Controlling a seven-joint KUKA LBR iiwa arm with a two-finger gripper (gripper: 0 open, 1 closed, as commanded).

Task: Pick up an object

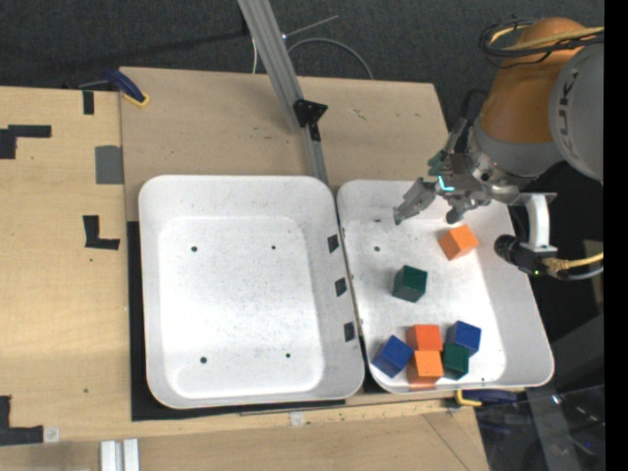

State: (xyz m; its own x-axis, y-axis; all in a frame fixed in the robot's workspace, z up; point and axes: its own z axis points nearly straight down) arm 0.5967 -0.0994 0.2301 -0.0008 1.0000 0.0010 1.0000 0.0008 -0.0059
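Observation:
My gripper (432, 210) hangs over the far end of the right bin (381, 232). Its fingers are spread open and nothing sits between them. An orange cube (457, 241) lies just in front of the right finger, apart from it. A dark green cube (410, 283) sits alone near the bin's middle. At the near end there is a cluster: a blue cube (393, 354), two orange cubes (426, 337) (427, 365), a green cube (455, 360) and another blue cube (466, 336).
The left bin (240, 292) adjoins the right one, with black clips along their shared wall. A slanted metal pole (279, 55) runs from the top of the view down to the bins' far corner. The grey and orange arm (535, 96) occupies the upper right.

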